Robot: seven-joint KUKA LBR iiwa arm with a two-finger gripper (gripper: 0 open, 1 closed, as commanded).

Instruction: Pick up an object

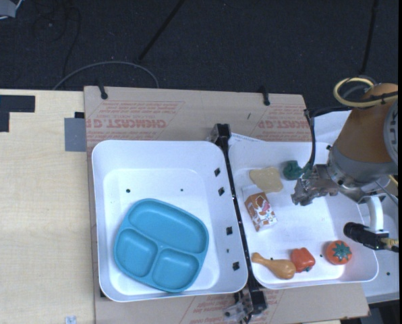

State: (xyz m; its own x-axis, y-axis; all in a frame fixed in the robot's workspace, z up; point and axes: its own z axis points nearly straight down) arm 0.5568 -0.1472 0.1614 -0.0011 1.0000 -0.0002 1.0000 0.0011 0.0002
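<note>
Your gripper (307, 193) hung low in the right bin (363, 275), just beside the teal object (292, 170) and beige piece (266, 179); whether it was clenched, I cannot tell. Nothing showed in its grasp. Candidates lay spread apart, probably for clean approaches: patterned packet (260, 211), drumstick (275, 265), tomato (338, 252).
</note>
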